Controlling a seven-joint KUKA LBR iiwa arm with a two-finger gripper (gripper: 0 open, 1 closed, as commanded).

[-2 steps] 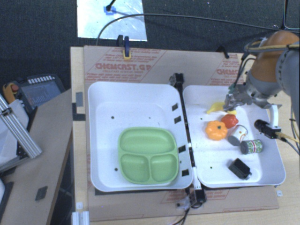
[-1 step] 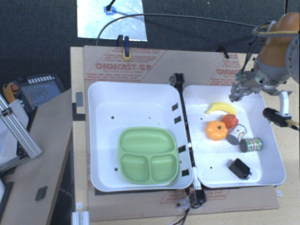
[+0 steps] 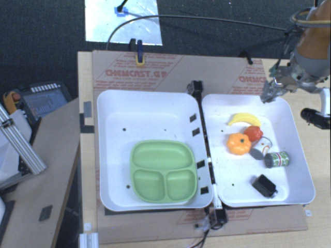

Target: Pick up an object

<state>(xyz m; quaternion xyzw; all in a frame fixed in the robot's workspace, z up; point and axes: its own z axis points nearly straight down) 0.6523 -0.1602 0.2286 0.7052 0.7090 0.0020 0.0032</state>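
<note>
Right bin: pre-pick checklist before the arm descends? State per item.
1. Targets present in right bin: banana, orange fruit, red item, green can, black block. Ok.
2. Gripper over a target: not ok, it sits at the bin's far rim, beyond the banana.
3. Gripper carrying nothing: ok, nothing seen at its tip.
4. Finger opening: cannot tell.
5. Target isolated: black block ok; banana, orange fruit and red item crowd together, not ok.
6. Green tray in left bin, out of path: ok.
</note>
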